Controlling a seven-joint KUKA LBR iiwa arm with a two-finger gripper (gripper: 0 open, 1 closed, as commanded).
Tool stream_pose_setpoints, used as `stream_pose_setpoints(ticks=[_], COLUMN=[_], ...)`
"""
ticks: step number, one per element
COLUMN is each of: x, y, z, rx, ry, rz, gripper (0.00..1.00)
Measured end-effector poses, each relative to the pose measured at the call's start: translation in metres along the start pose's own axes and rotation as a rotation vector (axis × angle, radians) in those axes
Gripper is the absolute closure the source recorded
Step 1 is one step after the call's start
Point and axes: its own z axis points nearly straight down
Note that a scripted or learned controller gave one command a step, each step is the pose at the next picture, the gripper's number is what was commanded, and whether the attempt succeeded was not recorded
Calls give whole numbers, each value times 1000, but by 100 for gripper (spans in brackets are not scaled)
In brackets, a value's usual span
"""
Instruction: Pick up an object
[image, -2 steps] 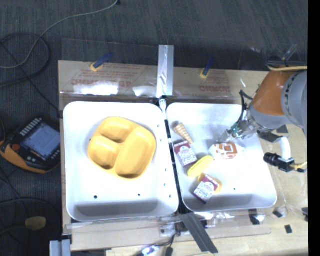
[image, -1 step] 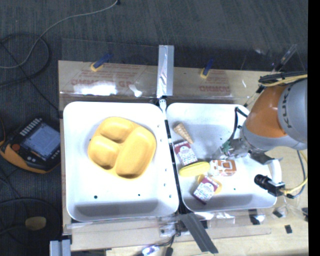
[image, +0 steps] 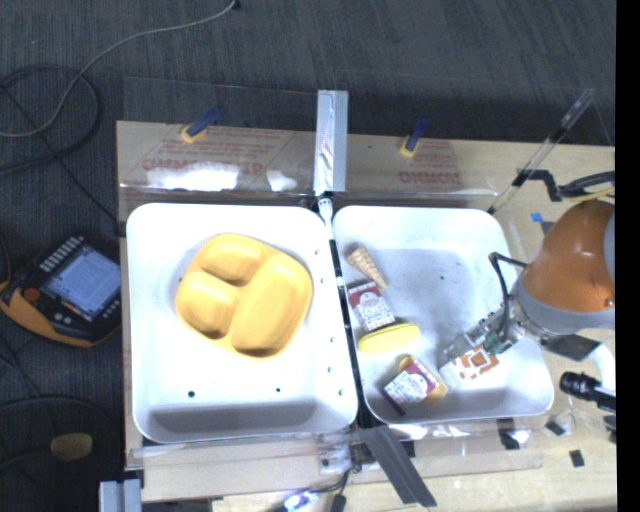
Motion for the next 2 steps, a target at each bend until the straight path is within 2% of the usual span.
stream_pose_setpoints(ticks=[1, 2], x=[-6, 10], y=[-7, 39], z=[1, -1], rx=[-4, 13], ry=[11, 11], rz=[106, 358], gripper=[100, 100])
